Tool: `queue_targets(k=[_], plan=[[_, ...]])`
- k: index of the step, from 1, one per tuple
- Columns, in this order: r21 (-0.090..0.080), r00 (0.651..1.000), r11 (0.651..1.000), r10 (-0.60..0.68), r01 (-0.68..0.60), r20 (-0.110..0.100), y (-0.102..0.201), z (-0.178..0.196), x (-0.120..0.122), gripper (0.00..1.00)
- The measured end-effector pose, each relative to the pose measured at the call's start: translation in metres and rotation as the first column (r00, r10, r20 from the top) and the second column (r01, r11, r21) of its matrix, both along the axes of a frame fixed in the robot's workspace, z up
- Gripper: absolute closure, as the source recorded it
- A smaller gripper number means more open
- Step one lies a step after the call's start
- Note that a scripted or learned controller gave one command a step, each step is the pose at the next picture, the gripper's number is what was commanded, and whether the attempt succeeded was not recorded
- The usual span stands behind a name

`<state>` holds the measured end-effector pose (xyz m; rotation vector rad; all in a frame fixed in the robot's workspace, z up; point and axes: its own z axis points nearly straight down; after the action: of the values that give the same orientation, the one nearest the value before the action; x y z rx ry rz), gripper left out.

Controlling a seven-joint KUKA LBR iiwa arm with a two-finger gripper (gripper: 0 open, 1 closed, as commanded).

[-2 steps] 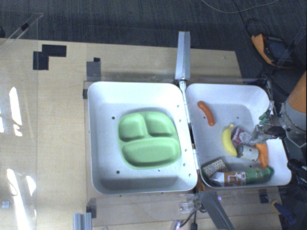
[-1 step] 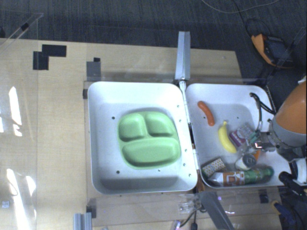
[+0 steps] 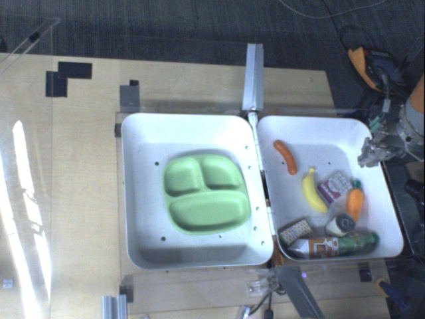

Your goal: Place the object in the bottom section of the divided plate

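Camera view, overhead and slanted. Two shallow white bins sit side by side on the bench. The left bin (image 3: 136, 198) holds a green divided plate (image 3: 204, 193) near its centre; two small compartments lie along the plate's upper edge, and the single wide bottom section (image 3: 209, 212) lies along its lower edge, with nothing in it.

The right bin (image 3: 319, 133) holds the loose items: a sausage (image 3: 285, 157) in its upper left part; a banana (image 3: 313, 190) just below and right of it; a small purple packet (image 3: 331, 189) beside the banana; a carrot (image 3: 355, 205) to the right of the packet; and, along the bin's lower edge, a bottle lying on its side (image 3: 335, 246) and a small dark patterned block (image 3: 295, 229).

The gripper (image 3: 375, 153) hangs at the right edge of the frame, over the upper right rim of the right bin. Whether it is spread or pressed together cannot be told, and nothing can be seen in it.

Step in hand, as judged: the pick has not begun, since every candidate object lies in the right bin and the plate is bare. The task does not say which object is meant. The next move calls for descent onto one item, a secure grasp, and a carry leftward across the divider between the bins to the wide bottom section, keeping short of the two upper compartments.
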<state>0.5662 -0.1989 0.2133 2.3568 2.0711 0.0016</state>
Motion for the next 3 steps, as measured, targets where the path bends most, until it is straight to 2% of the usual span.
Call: queue_targets(k=[1, 2, 3], plan=[[0.0, 0.998, 0.998, -0.063, 0.063, 0.0, 0.036, 0.017, 0.001, 1.0], [0.002, 1.0, 1.0, -0.018, 0.018, -0.004, 0.132, 0.005, -0.05, 1.0], [0.002, 1.0, 1.0, -0.01, 0.01, -0.002, 0.16, 0.031, -0.075, 1.0]])
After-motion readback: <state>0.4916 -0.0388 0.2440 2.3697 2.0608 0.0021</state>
